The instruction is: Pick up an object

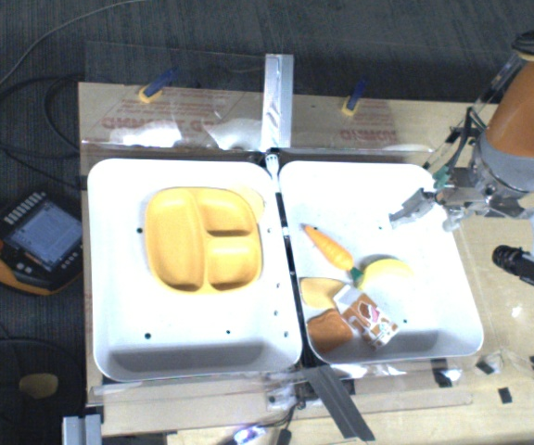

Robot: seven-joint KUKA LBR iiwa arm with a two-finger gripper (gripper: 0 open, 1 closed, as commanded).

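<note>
The right bin (434, 336) holds an orange carrot (328, 246), a yellow banana-like piece (385, 269), a tan slice (317, 291), a brown bread roll (329, 327) and a small printed packet (371, 317). They lie clustered in the bin's front left part. My gripper (430, 211) hangs over the back right of this bin, above and to the right of the banana piece. It is open, with nothing between its fingers (408, 212).
A yellow divided plate (204, 238) lies in the left bin (119, 323). A metal divider post (277, 100) stands behind the bins. Clips (353, 101) hold a plastic sheet at the back. A handheld controller (28, 239) lies off the bench to the left.
</note>
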